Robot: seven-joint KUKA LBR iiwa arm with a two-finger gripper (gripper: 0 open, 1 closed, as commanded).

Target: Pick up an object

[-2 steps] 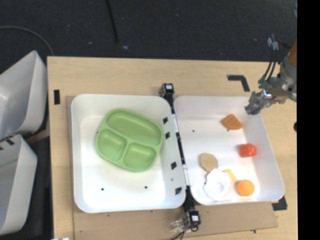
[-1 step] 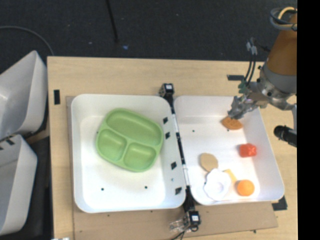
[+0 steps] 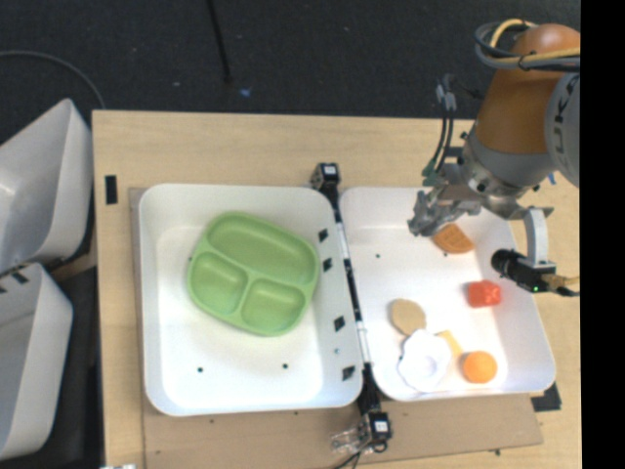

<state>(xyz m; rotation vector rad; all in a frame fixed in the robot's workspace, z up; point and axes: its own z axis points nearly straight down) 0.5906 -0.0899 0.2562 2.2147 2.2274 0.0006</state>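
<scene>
The end effector [image 3: 437, 215] hangs low in the right bin [image 3: 376, 223], just beside an orange-brown piece [image 3: 454, 238]; whether it is apart or together I cannot tell. Nearer the camera from that piece lie a red block [image 3: 483, 294], tan disc [image 3: 407, 315], white lid [image 3: 424, 361] and orange ball [image 3: 479, 366].

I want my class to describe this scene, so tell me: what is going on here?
A grey and orange robot arm reaches in from the right, its gripper low over the right bin, close beside a flat orange piece. Whether it holds anything cannot be told. Also in that bin lie a red block, a tan oval piece, a white round piece and an orange ball. The left bin holds a green divided plate.
</scene>
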